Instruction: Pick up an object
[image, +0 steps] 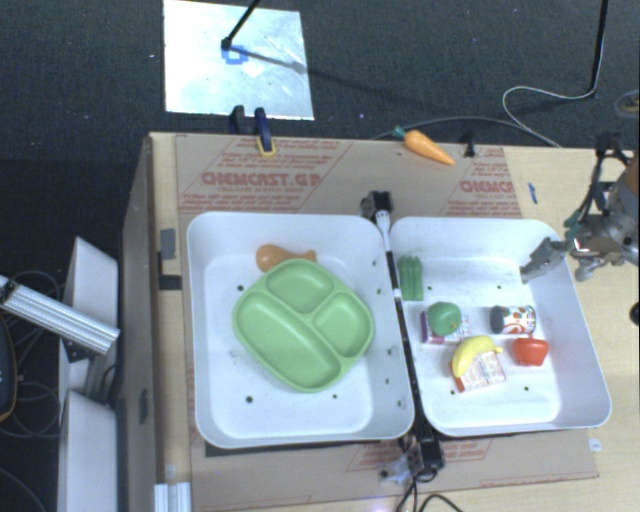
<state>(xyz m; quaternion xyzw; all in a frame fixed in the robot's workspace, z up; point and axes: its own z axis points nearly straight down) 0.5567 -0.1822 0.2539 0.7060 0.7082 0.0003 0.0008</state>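
Gripper (548, 257) sits over far right edge of right white bin (570, 400), finger state unclear. Yellow plastic banana (472, 352), green ball (444, 318), small red cup (531, 351) lie mid-bin, untouched.

A bench (160, 330) seen from above at a slant, its top covered by a brown cardboard sheet (330, 175) printed with red lettering. Two shallow white bins sit side by side on the cardboard, touching along their inner edges. The left bin (215, 300) and the right bin (580, 330) together cover most of the sheet. Beyond the bins, near the far edge of the cardboard, an orange toy carrot (428, 147) with a green tip lies on its side. Farther left along the same edge, a blue and yellow clamp (262, 130) grips the cardboard. A black clip (378, 206) sits where the two bins meet at the far side.
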